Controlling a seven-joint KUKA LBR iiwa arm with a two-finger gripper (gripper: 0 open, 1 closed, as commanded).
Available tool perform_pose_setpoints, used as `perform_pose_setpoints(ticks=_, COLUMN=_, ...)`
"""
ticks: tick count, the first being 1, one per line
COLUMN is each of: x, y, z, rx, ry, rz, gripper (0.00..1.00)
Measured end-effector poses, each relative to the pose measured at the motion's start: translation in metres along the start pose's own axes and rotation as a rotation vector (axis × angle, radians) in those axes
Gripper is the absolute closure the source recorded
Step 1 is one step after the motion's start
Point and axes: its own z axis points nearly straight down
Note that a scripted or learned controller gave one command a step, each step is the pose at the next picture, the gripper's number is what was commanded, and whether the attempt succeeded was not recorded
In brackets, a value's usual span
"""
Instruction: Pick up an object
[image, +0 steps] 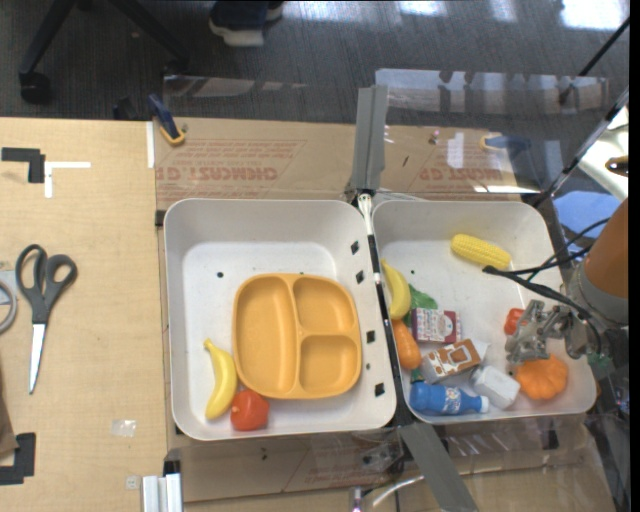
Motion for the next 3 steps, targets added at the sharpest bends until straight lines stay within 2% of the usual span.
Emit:
perform_pose_setpoints(ticks=1, x=-0.002, y=0.025, z=0.012, rx=0.002, ry=0.007, rz=0.310, gripper=1.00)
perform_pose_setpoints(ticks=2, x=0.030, y=0.059, z=-0.126, rx=0.003, ry=0.005, rz=0.456, gripper=1.00)
perform_pose_setpoints(ticks=3, x=0.045, y=0.135, z=-0.172, rx=0.004, ry=0.005, rz=0.583, gripper=1.00)
